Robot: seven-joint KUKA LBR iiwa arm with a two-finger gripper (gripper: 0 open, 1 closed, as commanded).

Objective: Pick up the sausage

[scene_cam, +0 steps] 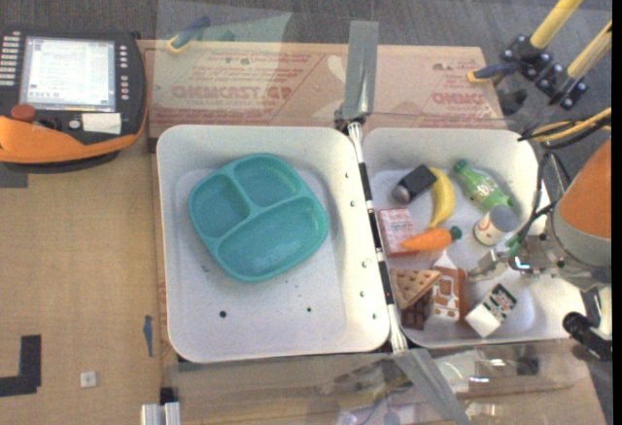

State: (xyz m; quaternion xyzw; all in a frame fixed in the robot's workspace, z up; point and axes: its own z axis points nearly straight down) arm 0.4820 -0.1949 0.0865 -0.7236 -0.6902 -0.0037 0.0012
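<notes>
The arm reached in from the right, its orange band and grey wrist over the right bin's right edge. Its gripper pointed left, low over the bin's lower right part, with nothing visibly between its fingers.

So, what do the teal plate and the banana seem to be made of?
The teal plate looks like moulded plastic: one even colour, a soft sheen, and rounded dividers forming three compartments. The banana also looks like plastic, probably a toy: flat uniform yellow with a smooth surface, though it is small here, so I cannot be sure.
</notes>
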